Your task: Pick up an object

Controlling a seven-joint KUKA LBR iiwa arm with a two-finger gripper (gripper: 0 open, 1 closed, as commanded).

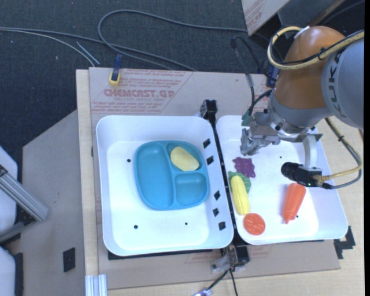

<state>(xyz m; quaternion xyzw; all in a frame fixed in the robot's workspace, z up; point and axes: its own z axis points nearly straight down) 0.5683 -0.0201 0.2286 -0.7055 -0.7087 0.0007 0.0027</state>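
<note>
A: Pincer [250, 144]?
B: Hung over the right bin [329, 199]; grip state couldn't be told.
A: Objects?
B: Purple grapes [244, 166] just below it, corn [239, 194] and tomato [254, 223] further below, carrot [293, 201] lower right.

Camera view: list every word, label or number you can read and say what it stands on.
"CHEMCAST GP": red print on the brown protective sheet behind the left bin.
Smaller red lines around it: too blurred to read.
"KU": the visible letters on the grey arm.
Print on the cardboard box at the top: too small to read.
</note>
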